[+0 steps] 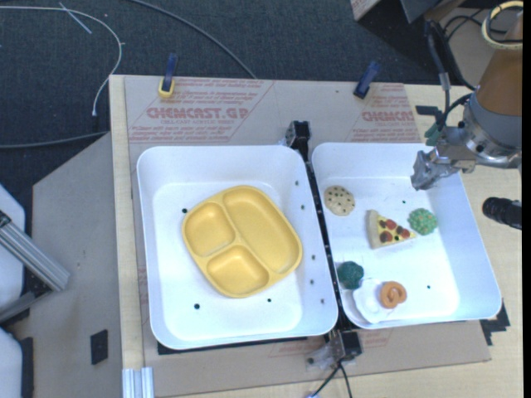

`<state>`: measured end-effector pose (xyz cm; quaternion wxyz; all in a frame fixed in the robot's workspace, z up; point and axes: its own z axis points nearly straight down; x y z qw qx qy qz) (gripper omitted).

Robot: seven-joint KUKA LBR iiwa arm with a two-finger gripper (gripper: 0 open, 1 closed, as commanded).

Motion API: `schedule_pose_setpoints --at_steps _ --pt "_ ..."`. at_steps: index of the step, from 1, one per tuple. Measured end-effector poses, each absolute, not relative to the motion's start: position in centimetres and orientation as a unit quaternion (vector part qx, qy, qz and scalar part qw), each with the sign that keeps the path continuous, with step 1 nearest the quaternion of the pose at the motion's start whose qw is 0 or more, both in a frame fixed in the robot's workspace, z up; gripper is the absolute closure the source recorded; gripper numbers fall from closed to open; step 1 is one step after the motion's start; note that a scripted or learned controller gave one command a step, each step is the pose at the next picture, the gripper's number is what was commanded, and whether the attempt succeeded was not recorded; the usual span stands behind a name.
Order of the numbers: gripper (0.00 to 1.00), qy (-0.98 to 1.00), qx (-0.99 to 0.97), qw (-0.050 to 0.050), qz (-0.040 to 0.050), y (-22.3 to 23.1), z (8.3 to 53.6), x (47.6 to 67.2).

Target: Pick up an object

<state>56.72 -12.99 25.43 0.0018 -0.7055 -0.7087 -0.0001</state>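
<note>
Over the right bin's (465, 222) upper right corner hung the gripper (425, 175), jaws' state unclear, pizza slice (387, 230), cookie (338, 199) below, yellow divided tray (241, 239) in left bin (166, 247).

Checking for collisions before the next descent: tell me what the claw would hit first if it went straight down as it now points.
Probably the bare floor of the right white bin, near its back wall. The claw hangs there; depth is unclear.

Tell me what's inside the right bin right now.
The right bin holds a cookie, a pizza slice, two green pieces and an orange ring on a small white plate. The gripper covers part of the far corner.
</note>
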Motion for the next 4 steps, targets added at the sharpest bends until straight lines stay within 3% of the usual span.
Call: schedule_pose_setpoints --at_steps 2,4 --pt "1.00 -0.709 -0.705 0.002 -0.0002 -3.3 24.4 56.6" --pt "1.00 -0.709 -0.705 0.002 0.0003 6.1 23.5 54.1"
